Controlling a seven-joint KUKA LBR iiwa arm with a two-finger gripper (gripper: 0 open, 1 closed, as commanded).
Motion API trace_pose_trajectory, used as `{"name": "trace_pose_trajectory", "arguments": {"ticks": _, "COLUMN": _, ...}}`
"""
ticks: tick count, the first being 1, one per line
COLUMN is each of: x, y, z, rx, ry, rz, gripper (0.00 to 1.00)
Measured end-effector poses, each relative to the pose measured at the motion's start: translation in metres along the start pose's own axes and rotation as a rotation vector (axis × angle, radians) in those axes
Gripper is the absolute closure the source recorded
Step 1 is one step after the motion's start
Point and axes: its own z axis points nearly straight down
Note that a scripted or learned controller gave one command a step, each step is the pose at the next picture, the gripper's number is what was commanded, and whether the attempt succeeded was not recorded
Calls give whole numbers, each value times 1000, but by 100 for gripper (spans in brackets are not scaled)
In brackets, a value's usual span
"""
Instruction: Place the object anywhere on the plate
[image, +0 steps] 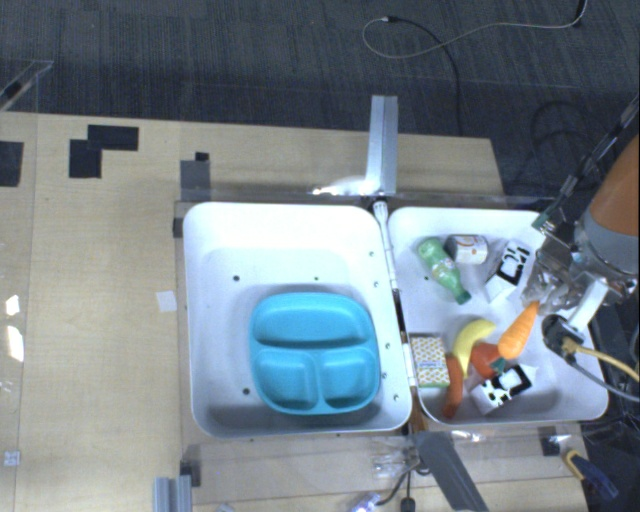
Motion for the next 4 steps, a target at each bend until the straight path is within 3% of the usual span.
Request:
{"name": "trace_pose_trajectory", "arguments": {"ticks": 1, "x": 66, "y": -52, "z": 32, "rx": 1, "ry": 2, "rz": -73, "gripper": 100}}
{"name": "trace_pose_trajectory", "arguments": {"ticks": 2, "x": 117, "y": -96, "z": 30, "rx": -6, "ry": 2, "rz": -202, "gripper": 100}}
{"name": "trace_pose_trajectory", "arguments": {"ticks": 3, "x": 118, "y": -98, "z": 31, "rx": -1, "ry": 3, "rz": -203, "gripper": 0}}
{"name": "trace_pose_trajectory", "arguments": {"ticks": 4, "x": 120, "y": -96, "z": 21, "rx": -4, "ry": 5, "rz": -206, "gripper": 100}}
